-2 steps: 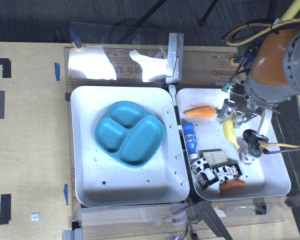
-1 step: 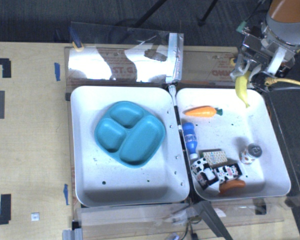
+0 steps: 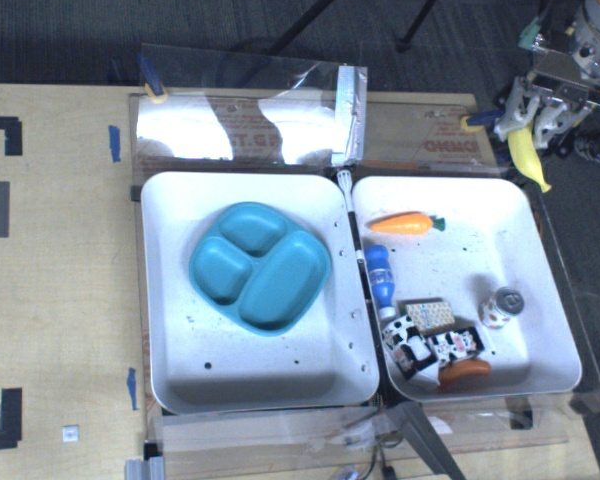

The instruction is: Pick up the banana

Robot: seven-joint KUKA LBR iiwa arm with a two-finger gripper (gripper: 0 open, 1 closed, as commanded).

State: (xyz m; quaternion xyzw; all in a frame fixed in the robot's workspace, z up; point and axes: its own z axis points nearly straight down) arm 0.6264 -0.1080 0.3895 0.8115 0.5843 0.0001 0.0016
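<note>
At the upper right of the frame, the robot's gripper point(image 3: 540, 118) appeared as a boxy cluster of pale grey and silver metal parts with dark gaps between them. A small teal piece sat at its upper left edge. Above it, the wrist showed a light grey rounded housing, with thin dark cables nearby.

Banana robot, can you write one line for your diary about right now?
gripper: shut on banana, raised beyond right bin's far right corner | carrot lies in right bin | blue plate in left bin
</note>
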